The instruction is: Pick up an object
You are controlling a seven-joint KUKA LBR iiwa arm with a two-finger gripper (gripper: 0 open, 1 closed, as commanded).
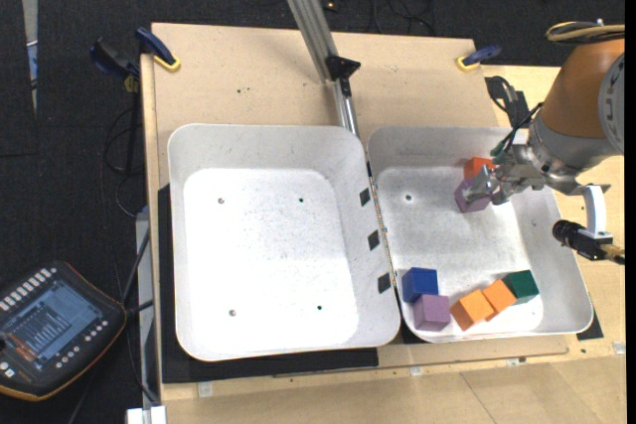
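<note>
While the gripper (484, 186) hangs in the right bin (556, 243), its jaws appear closed on a purple block (471, 197) beside an orange block (478, 167); lifting straight up, slowly, should keep it from slipping.

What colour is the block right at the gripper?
Purple block, at the gripper; camera view.

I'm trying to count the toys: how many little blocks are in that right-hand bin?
6: a blue block, purple block, orange block and green block along the near edge, plus another purple and orange by the arm; more may be hidden.
</note>
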